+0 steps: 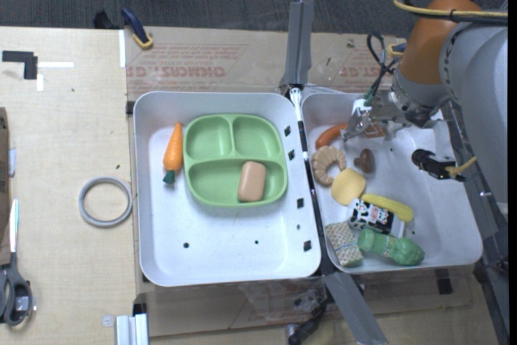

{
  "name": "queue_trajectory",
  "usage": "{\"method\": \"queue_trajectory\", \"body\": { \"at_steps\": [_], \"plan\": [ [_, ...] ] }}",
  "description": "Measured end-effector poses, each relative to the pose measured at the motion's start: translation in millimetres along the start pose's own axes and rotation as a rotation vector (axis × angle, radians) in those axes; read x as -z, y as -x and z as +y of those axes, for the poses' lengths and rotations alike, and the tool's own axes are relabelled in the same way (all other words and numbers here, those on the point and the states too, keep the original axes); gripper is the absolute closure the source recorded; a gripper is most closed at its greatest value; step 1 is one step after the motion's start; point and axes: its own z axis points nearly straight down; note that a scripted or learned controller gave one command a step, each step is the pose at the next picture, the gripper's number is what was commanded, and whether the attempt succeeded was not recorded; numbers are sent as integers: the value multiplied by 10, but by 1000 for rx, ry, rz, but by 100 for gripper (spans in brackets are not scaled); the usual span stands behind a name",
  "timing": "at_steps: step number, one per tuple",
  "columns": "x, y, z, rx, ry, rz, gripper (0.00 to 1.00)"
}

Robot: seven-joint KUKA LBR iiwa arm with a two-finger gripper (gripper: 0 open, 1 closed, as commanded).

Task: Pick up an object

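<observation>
My gripper (366,126) hangs over the back part of the right bin (452,222), with the grey arm and its orange band (428,44) behind it. Just to its left lies an orange-red sausage (327,135). Below it sit a small brown piece (365,161) and a tan croissant (326,164). Further forward are a yellow wedge (348,187), a corn cob (389,208), a black-and-white carton (371,216), a green vegetable (393,249) and a tan cracker (343,246). Nothing is visibly held.
The left bin (218,254) holds a green divided plate (208,143) with a tan bread piece (252,181) in it, and a carrot (172,149) beside it. A grey ring (105,200) and scissors (14,287) lie on the bench at left.
</observation>
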Motion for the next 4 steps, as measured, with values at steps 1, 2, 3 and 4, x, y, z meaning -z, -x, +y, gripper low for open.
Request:
{"method": "queue_trajectory", "body": {
  "at_steps": [1,2,3,4],
  "plan": [
    [768,126,-334,-8,10,0,0],
    [-10,180,-883,-115,7,2,0],
    [-6,-302,-1776,182,12,1,0],
    [-6,-361,-1294,390,10,0,0]
  ]
}}
